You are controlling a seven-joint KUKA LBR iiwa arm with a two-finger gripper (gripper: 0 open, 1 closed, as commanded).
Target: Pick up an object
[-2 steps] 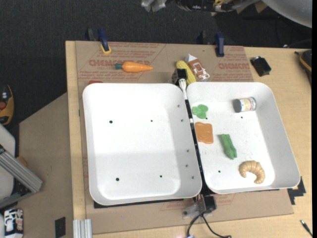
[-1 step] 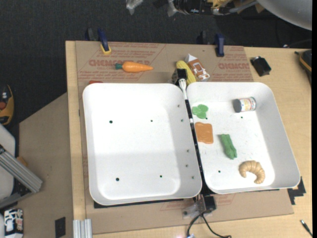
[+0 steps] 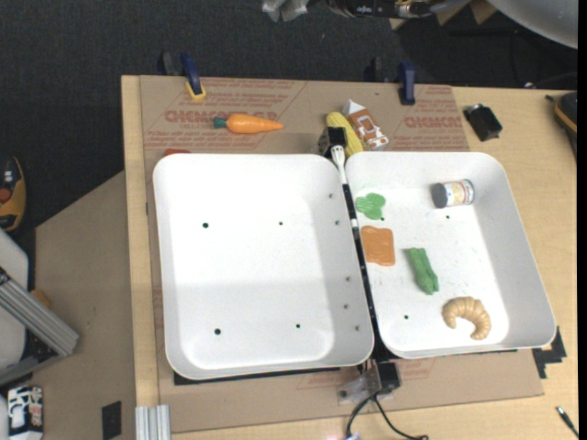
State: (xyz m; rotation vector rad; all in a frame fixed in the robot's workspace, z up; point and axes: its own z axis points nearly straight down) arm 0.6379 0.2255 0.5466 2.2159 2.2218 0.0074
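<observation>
bins white | carrot orange | croissant tan | pickle green

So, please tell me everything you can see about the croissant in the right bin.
The croissant is a tan, curved toy pastry with ridged segments; it looks like plastic. It lies flat on the floor of the right bin, in the near right corner, its two ends pointing toward the near rim. It touches no other object; the green piece lies apart from it, up and to the left.
</observation>
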